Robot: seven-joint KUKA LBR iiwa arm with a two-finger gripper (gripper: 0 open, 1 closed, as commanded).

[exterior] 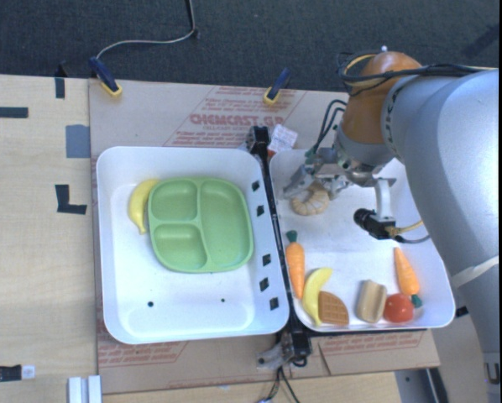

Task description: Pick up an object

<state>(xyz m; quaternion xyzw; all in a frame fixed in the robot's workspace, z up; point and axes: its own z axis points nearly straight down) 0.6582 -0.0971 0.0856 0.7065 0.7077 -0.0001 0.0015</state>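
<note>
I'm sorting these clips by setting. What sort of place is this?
Probably a robotics lab bench rigged for grasping trials: the claw hangs over toy food such as a tan pastry in the right white bin, cardboard is clamped under the bins, and a cable crosses dark carpet.

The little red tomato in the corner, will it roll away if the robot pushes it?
Probably a little. The small round red tomato looks smooth and ball-shaped, so it would tend to roll. But it sits against the right white bin's rim and beside a tan cylinder block, which likely stop it. It looks light, like plastic.
</note>
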